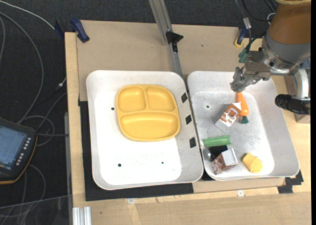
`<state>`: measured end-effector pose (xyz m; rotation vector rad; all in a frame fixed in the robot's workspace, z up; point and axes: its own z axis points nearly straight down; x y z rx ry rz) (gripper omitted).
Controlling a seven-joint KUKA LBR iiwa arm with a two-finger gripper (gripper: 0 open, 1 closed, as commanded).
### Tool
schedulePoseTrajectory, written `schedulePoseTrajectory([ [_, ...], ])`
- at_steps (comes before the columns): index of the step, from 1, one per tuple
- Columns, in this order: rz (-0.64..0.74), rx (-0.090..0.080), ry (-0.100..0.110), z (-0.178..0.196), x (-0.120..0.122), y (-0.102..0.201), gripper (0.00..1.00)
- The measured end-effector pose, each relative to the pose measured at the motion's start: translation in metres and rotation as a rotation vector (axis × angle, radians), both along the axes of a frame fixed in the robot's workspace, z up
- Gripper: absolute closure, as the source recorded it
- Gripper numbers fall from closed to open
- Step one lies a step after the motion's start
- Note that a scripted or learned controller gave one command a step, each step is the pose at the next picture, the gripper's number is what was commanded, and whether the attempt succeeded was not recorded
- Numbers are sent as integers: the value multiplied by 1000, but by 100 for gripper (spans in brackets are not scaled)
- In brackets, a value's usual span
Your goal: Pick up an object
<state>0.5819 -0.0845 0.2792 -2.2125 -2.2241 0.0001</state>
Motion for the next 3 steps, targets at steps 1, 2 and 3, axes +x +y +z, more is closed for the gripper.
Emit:
schedulePoseTrajectory([
  [1,-1,0,2,-16,-20,40,100],
  [2,0,0,2,-27,-34,81,100],
  [3,0,0,2,-37,-59,119,100],
])
